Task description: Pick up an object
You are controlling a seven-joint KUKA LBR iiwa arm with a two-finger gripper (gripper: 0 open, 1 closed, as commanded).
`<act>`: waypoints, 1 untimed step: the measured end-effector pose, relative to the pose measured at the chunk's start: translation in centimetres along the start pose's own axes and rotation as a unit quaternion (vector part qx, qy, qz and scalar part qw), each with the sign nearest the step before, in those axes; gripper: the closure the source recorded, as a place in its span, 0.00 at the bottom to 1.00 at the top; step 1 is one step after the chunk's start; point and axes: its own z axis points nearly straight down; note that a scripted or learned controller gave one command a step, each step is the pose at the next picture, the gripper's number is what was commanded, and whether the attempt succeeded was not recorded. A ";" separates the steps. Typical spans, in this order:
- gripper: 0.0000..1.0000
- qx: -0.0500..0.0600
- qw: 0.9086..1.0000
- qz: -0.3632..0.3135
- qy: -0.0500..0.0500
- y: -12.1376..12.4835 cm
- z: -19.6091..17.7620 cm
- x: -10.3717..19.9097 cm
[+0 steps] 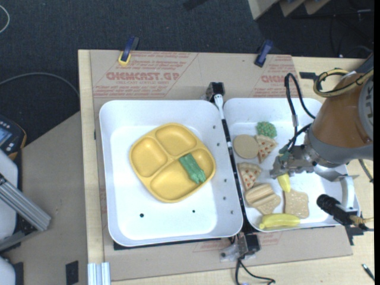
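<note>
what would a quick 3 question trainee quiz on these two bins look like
1. True or false: the green toy lies in a compartment of the yellow divided plate.
2. Which bin holds the arm's gripper? A) the left bin B) the right bin C) neither bin
3. Fill in: the yellow banana lies along the right bin's ____ edge, as the camera sees it.

Key
1. True. It rests in the plate's largest compartment, toward the right bin.
2. B. The gripper is low over the toy food, beside the pizza slice and the bread slice.
3. Near (bottom).
</note>
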 end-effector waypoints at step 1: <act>1.00 -0.003 1.000 0.001 -0.002 2.4 -6.3 6.1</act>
